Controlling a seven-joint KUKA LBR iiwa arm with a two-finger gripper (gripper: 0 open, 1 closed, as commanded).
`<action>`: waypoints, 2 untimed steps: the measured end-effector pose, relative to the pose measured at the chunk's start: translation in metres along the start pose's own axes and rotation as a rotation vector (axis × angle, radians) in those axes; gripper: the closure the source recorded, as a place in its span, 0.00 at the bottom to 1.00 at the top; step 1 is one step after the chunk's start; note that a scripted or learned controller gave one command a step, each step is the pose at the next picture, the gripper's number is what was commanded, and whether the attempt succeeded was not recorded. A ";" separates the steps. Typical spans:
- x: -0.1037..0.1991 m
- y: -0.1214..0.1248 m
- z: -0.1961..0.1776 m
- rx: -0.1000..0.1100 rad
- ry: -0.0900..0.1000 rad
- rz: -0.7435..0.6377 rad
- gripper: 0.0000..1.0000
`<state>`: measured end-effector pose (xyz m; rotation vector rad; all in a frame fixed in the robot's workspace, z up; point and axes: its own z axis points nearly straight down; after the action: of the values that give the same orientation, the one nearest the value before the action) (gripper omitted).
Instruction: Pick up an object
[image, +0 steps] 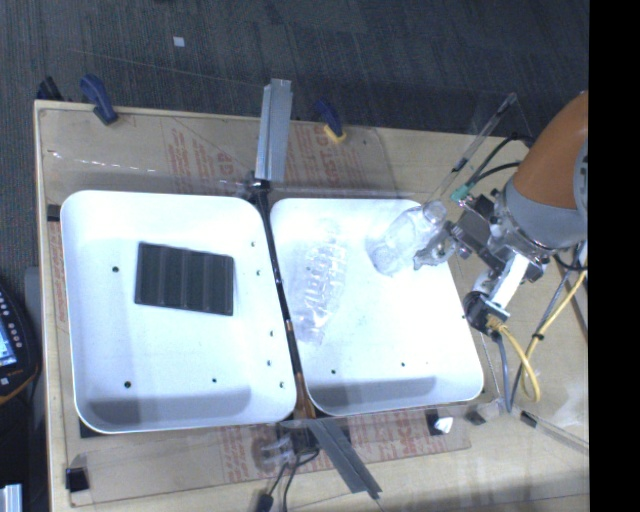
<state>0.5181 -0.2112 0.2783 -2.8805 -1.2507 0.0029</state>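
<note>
While the gripper at right of centre appears clenched on a clear bottle above the right bin, the lift is in hand; next, raise it steadily.

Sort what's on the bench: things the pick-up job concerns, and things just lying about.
Job:
gripper, at the right bin's far right
clear plastic cup, lifted at the gripper
clear plastic bottle, lying in the right bin

Lying about:
dark ribbed pad, flat in the left bin
blue clamps, on the bench's far edge
</note>
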 end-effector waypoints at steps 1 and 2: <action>0.060 -0.044 0.051 0.005 -0.001 0.322 0.00; 0.056 -0.059 -0.009 -0.002 0.001 -0.011 0.00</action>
<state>0.5128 -0.1297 0.2870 -2.8749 -1.2679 -0.0004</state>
